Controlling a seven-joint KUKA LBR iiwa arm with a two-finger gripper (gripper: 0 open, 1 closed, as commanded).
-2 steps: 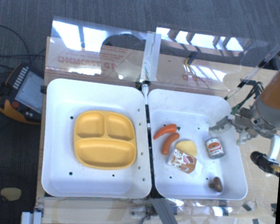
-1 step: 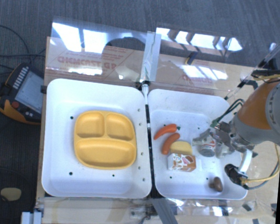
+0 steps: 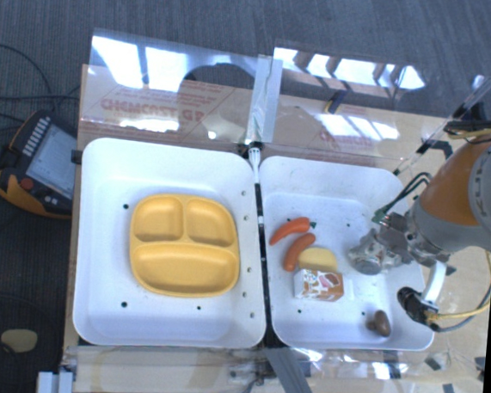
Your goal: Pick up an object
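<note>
Sausages are lying in the right bin, long axes slanting from near-left to far-right, beside a cheese wedge. Gripper is hovering right of them, its opening unreadable.

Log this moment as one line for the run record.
arm: over right bin | pincer: low, right of food | holding: nothing seen | food: sausages, carton, brown lump | left bin: yellow tray
</note>
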